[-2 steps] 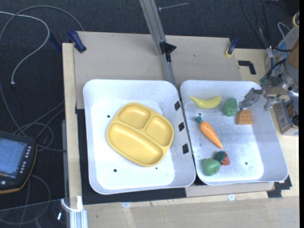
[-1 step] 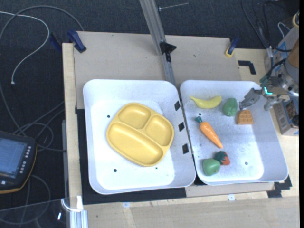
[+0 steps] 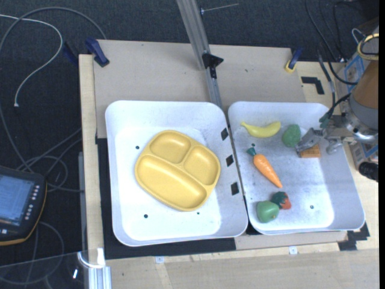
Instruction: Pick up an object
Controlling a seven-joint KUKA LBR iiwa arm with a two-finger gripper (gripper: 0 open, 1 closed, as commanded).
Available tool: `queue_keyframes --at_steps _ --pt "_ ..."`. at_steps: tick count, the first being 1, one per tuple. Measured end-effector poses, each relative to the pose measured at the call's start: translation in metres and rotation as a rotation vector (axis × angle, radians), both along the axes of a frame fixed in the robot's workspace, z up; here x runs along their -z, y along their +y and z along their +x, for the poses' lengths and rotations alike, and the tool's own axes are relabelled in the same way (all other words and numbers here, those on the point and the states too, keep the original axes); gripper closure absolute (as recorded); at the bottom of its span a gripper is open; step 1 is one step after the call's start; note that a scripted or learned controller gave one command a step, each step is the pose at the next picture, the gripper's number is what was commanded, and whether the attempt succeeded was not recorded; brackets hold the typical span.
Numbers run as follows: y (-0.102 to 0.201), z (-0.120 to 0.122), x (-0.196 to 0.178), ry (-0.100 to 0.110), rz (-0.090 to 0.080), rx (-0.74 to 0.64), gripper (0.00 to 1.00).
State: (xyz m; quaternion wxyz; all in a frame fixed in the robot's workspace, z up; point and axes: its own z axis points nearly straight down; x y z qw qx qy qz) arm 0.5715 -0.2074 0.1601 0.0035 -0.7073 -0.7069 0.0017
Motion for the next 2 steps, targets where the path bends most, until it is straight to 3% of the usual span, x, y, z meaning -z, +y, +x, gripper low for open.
queue_keyframes --at_steps 2 --pt "-0.001 0.005 0.069 -0.003 -0.001 -0.001 0.00"
